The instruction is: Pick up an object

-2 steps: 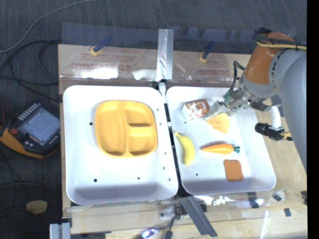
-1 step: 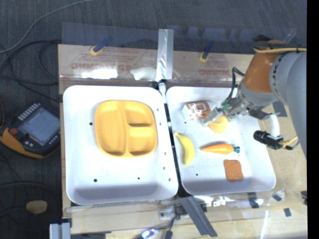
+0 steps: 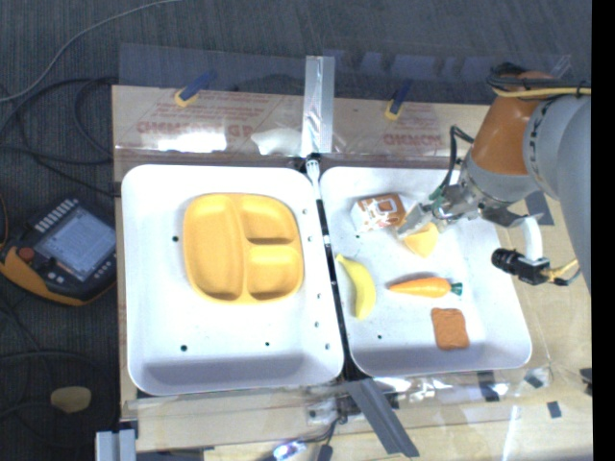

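Reaching in from the right of the frame, the gripper (image 3: 430,217) is hanging just above the yellow cheese wedge (image 3: 420,242), likely lining up a grab; I cannot tell its grip.

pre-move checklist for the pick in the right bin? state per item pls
1. Gripper over a target: ok, it sits at the pale yellow wedge in the right bin.
2. Wedge between the fingers: cannot tell.
3. Neighbours clear of the wedge: not ok, the brown-and-white block lies close on its left; the carrot is just below.
4. Banana and brown cracker out of the way: ok.
5. Left bin ready for a drop: ok, the yellow tray lies flat in it.
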